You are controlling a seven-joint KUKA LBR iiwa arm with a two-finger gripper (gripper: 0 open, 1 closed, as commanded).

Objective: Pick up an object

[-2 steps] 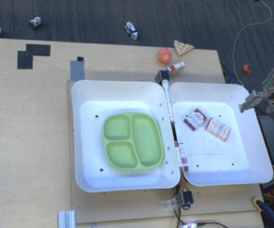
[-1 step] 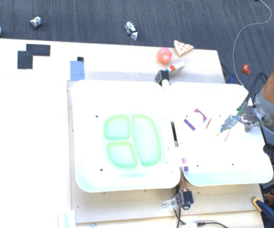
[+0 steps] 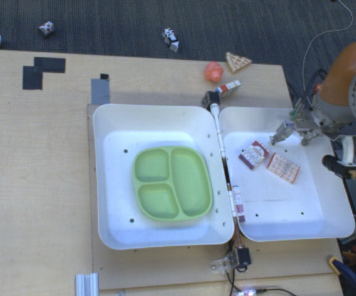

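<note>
Two small flat packets lie in the right bin (image 3: 326, 224), near its middle and toward the far side. The dark red packet (image 3: 253, 155) sits on the left, and the pale orange patterned packet (image 3: 284, 168) lies just beside it on the right; whether their edges touch is too small to tell. Either would serve as the object to pick. Both look light and thin, probably soft pouches or card sachets that lie almost flush with the bin floor, so there is little height for fingers to catch. A grasp across the short width, fingers pressed down to the floor and closing on the two long edges, seems the best bet. The red one looks slightly plumper and may be the easier take. A glossy wrapper could slide out as the fingers close.

The hand (image 3: 295, 131) hangs over the far part of the right bin, just beyond the packets and to their right, with its fingers (image 3: 281, 134) spread apart and nothing between them. It holds nothing.

The left bin (image 3: 103, 165) carries a green divided plate (image 3: 173, 184) with three compartments. Beyond the bins, on the desk (image 3: 36, 184), sit a small red ball (image 3: 213, 71) and a wedge-shaped toy pizza slice (image 3: 238, 61).
</note>
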